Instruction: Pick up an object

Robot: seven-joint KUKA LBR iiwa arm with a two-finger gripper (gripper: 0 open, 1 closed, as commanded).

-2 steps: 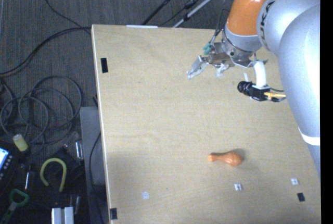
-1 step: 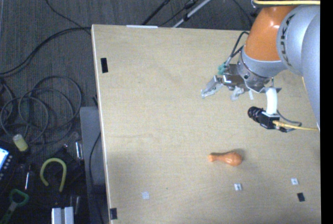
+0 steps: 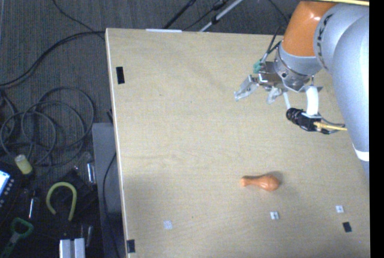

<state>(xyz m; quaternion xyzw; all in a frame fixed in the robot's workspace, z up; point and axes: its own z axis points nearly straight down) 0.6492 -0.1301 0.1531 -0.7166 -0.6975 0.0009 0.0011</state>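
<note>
**Orange object lies well below the gripper, long axis across the view**

The gripper [image 3: 258, 90] hangs over the upper right part of the desk [image 3: 180, 131], at the end of the grey arm with its orange band [image 3: 306, 23]. Its two pale fingers [image 3: 243, 92] point toward the left of the view and stand apart, with nothing between them; they hold no object.

The one thing to pick is a small orange object [image 3: 262, 182], shaped like a little gourd or pear, with a fat rounded end at the right and a thin neck tapering to the left. It lies flat on the bare desk in the lower right part of the view, well apart from the gripper. From the fingers it sits almost straight down the picture, nearer the camera side of the desk, and only a touch to the right.

Its long axis runs nearly level across the view, left to right, with a slight tilt. The likely next move is therefore a travel of the arm toward the near edge of the desk, followed by a descent. A sound grasp would probably close across the short width of the object, at the fat end or just beside the neck, so the wrist may need turning to set the fingers either side of that axis.

A few small markers [image 3: 274, 215] lie near the lower edge, just beyond the object, apart from it.
</note>
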